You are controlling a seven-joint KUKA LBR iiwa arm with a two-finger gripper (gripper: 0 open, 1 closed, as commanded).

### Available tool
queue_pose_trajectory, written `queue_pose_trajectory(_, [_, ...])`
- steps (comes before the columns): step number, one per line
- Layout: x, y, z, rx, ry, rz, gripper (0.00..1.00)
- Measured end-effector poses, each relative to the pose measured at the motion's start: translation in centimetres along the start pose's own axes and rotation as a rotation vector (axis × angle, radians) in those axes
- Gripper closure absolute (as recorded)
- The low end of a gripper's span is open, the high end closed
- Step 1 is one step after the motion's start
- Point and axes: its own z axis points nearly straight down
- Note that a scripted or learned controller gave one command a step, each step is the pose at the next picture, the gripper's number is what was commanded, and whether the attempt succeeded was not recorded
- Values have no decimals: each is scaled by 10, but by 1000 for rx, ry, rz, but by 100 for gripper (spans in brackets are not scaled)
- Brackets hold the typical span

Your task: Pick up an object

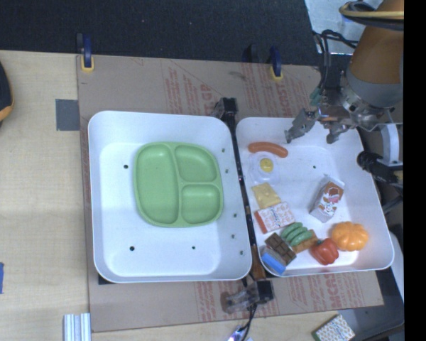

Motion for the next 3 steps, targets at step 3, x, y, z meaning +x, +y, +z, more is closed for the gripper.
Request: queue_pose_trajectory(3, [15, 36, 141, 2, 1, -3, 0])
